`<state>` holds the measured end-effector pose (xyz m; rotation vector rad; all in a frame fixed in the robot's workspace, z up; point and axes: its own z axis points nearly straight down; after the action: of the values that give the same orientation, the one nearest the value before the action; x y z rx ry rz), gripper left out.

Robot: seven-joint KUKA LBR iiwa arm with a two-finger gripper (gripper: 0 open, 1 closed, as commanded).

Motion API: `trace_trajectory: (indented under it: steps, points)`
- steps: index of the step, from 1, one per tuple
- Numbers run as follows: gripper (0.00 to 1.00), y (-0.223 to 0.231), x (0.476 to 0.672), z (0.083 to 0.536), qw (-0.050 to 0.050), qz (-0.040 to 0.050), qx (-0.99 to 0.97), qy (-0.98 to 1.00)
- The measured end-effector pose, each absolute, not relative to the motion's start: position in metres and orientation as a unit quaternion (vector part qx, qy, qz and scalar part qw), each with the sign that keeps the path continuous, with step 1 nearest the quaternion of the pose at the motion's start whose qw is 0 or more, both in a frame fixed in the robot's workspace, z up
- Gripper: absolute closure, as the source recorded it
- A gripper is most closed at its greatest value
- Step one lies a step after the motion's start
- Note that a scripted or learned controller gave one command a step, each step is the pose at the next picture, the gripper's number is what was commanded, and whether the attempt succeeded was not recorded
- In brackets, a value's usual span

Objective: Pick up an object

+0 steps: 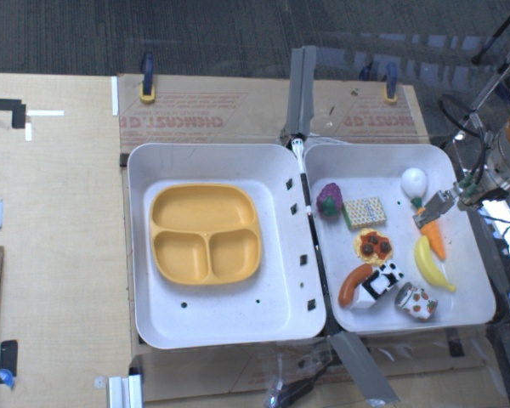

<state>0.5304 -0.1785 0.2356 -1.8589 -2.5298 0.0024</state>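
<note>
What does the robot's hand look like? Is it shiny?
The hand looks small and made of grey metal, with thin fingers that seem a bit shiny. It sits at the end of a grey arm coming in from the right side. Dark cables loop around near the arm. It is too small and blurry to see any markings.

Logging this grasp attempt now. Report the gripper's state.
Gripper: low over the right bin, right by the carrot's upper end; open or closed cannot be told, and no object is visibly between its fingers.
</note>
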Motion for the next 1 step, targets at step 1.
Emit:
trace_trajectory:
  steps: [1]
  points:
    - [0.0, -0.2136, 0.5432, 0.1463, 0.001, 0.0006, -0.591, -0.807]
